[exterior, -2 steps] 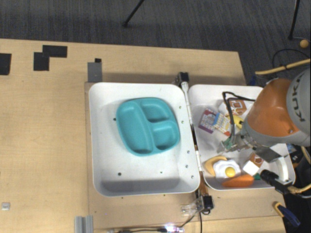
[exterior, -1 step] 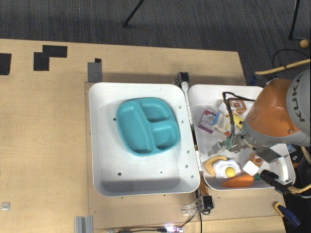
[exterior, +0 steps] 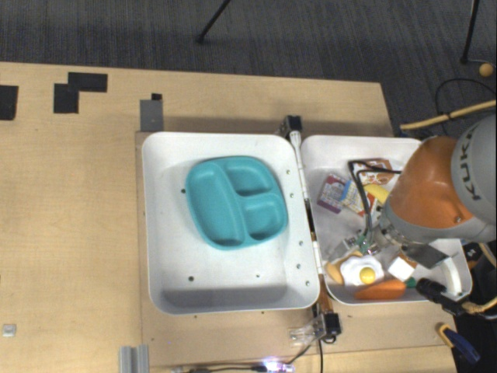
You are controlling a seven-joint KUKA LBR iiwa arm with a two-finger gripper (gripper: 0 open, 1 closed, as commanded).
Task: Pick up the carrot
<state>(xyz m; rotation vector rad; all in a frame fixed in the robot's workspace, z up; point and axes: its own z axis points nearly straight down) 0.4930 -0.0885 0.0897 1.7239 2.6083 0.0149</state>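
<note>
Lying at the near edge of the right bin [exterior: 458, 282], the carrot [exterior: 382, 290] was a short orange stick, smooth, with its length running left to right along the bin's near wall. Just beyond it on the far side sat a fried egg toy [exterior: 363, 271], white with a yellow yolk, and the two looked to be touching. A small white block [exterior: 401, 268] rested beside the egg on its right. Farther back in that bin were a purple packet [exterior: 334, 192] and a few other colourful packages, too jumbled to name. The arm [exterior: 429, 196], its orange band prominent, hung over the middle of the right bin and hid the gripper, so its state could not be told. A turquoise divided plate [exterior: 235, 201] lay in the left bin [exterior: 167, 231], well apart from the carrot.
</note>
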